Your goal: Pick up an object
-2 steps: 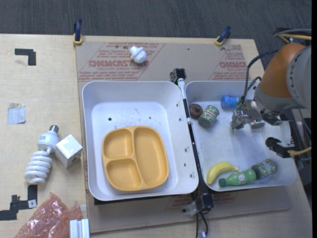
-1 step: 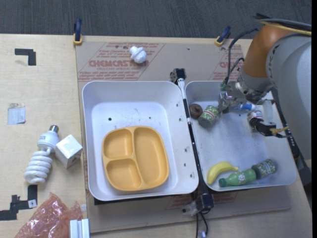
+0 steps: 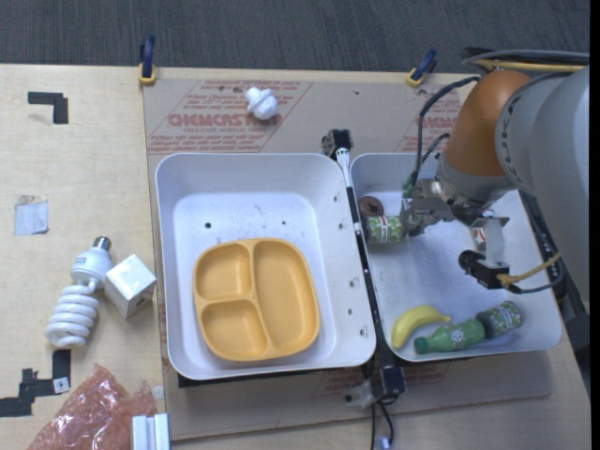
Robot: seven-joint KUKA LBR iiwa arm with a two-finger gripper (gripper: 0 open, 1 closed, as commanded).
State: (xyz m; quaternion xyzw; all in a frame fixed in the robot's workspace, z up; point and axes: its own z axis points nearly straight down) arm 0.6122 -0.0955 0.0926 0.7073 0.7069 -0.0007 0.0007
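In the right bin (image 3: 441,279), a small can (image 3: 382,227) with a green label and a brown top lies by the left wall. My gripper (image 3: 413,216) hangs low just to the right of that can, at or very near its side; the wrist hides the contact. A yellow banana (image 3: 418,323) and a green bottle (image 3: 469,331) lie along the bin's near edge, well apart from the gripper. In the left bin (image 3: 178,214) rests a yellow divided plate (image 3: 255,298).
On the bench left of the bins lie a spiral light bulb (image 3: 75,298), a white cube (image 3: 129,284) and a red mesh bag (image 3: 94,411). A white crumpled object (image 3: 262,103) sits on the cardboard behind the left bin. The arm covers the right bin's far right corner.
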